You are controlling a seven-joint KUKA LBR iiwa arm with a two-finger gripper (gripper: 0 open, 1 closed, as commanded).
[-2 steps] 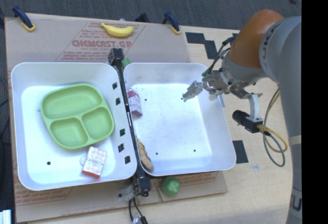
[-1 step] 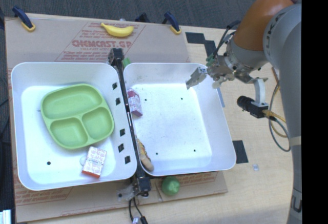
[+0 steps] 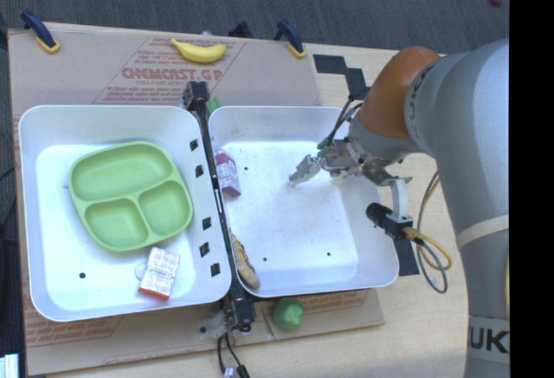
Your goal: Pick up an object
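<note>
Over the right bin (image 3: 372, 259), near the middle toward its right wall, we see the gripper (image 3: 303, 170) hanging with nothing between its fingers; they look slightly apart, the tips close together, touching no object. We judge the task to be at the reaching step, with no pick made yet. The nearest candidates lie along the bin's left wall: a reddish packet (image 3: 227, 172) near the upper part and a tan object (image 3: 243, 264) in the lower left corner. The next move calls for travelling left, descending, and closing on one of them
</note>
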